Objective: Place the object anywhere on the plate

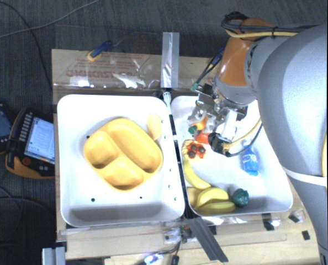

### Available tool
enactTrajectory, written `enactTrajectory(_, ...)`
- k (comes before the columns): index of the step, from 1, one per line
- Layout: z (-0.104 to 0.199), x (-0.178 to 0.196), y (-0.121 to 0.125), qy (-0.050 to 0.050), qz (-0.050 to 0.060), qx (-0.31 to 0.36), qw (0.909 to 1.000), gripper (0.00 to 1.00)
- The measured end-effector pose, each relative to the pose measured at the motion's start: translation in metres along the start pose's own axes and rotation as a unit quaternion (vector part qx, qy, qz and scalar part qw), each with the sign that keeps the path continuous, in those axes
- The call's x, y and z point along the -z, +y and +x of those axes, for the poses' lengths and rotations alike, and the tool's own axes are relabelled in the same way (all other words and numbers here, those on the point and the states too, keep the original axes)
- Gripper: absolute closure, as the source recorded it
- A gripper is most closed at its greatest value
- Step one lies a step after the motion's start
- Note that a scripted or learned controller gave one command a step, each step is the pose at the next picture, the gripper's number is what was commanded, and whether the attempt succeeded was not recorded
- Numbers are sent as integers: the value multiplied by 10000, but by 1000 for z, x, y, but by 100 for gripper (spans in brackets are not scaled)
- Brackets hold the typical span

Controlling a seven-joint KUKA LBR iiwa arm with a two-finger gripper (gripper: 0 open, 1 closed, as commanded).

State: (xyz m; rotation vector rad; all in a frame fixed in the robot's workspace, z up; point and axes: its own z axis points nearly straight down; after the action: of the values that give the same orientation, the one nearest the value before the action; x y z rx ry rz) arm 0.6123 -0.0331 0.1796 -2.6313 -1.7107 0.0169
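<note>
A yellow divided plate (123, 152) lies in the left bin (75, 203). A pale yellow piece (153, 125) rests against the plate's far right edge. My gripper (204, 121) hangs low over the far left part of the right bin (280, 195), just above a cluster of small orange, red and green toy items (196, 147). Two yellow bananas (207, 195) lie at the right bin's near edge, with a dark green item (241, 197) beside them and a blue item (250, 163) toward the middle.
The grey arm (296, 93) covers the right bin's far right side. A clear plastic sheet (114, 70) lies on the cardboard behind the bins. A handheld controller (31, 142) sits left of the bench.
</note>
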Motion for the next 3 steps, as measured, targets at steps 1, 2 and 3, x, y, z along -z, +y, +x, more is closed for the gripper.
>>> enactTrajectory(1,124,0,-28,-5,-3,-692,9976,100)
enactTrajectory(2,131,-25,-77,-10,4,135,9999,100)
enactTrajectory(3,131,-25,-76,-10,0,136,9999,0)
